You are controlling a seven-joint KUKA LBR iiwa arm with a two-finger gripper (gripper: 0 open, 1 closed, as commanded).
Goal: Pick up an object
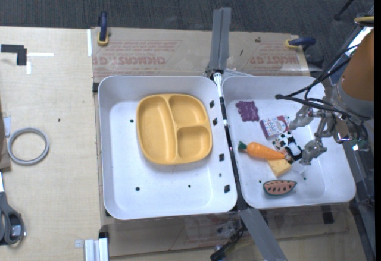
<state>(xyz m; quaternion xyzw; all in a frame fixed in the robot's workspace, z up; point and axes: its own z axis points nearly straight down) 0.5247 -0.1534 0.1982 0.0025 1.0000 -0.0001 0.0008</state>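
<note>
From my remote seat I see the arm (357, 84) reaching in from the right over the right bin (333, 191), with the claw (305, 135) low above its middle. Two metal fingers (312, 151) show spread apart, one near the upper cluster and one lower; nothing sits between them, so I read the claw as open and holding nothing. The toys crowd just left of it. The carrot (265, 150) lies nearest, its long axis running left to right and tipping slightly down toward the right, green top at the left, tapered end pointing toward the lower finger. A yellow cheese wedge (280, 166) touches the carrot's underside at that end. A small black-and-white toy (290, 145) sits between the carrot's tip and the claw, right beside the lower finger; I cannot tell whether they touch. A red and white packet (274, 126) lies just above, purple grapes (247, 110) further up and left, and a watermelon slice (279, 186) lies apart toward the near wall. The left bin (119, 194) carries a yellow divided plate (174, 128). My judgement: the pick turns on shifting the claw slightly left and closing across the carrot's short width, though crowding neighbours could foul it.
</note>
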